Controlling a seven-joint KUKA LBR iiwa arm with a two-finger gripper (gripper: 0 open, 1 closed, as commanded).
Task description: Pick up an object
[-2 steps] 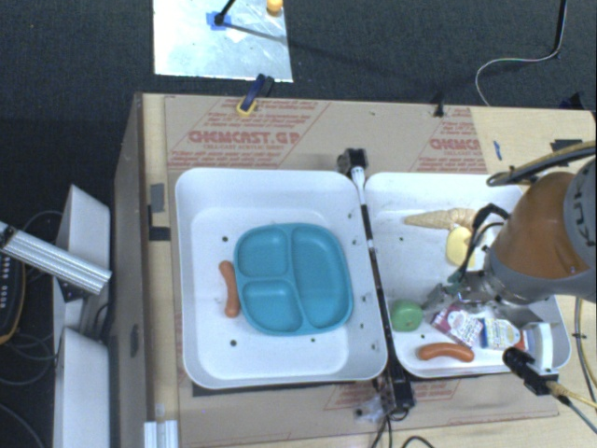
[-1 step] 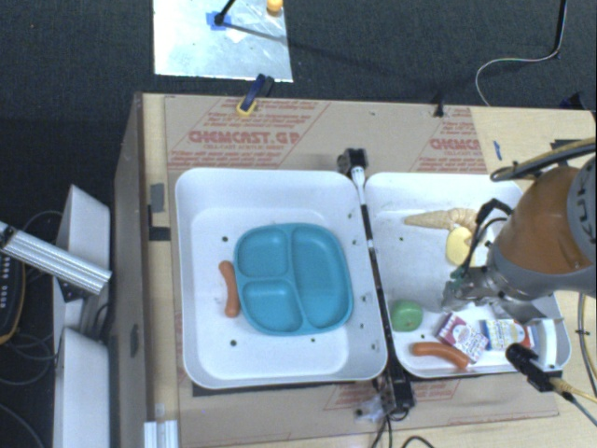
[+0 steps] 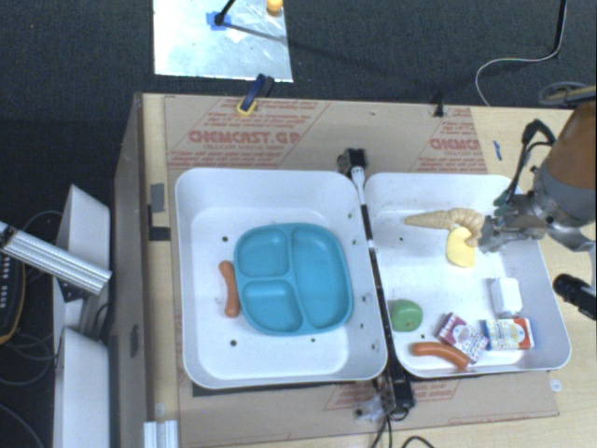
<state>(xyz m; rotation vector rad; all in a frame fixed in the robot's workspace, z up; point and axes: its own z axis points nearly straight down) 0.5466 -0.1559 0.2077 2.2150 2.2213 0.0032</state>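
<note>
hand (image 3: 487,235): low in right bin (image 3: 550,278), touching yellow lemon (image 3: 460,247) | grip: can't tell | ice cream cone (image 3: 444,218): just beside

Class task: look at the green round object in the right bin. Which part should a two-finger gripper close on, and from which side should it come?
Probably from straight above, closing across the middle of the green round object. It looks squat and rounded, so its widest part gives opposite faces. The bin divider runs close on its left and the sausage lies just below, so fingers likely fit best angled away from both.
</note>
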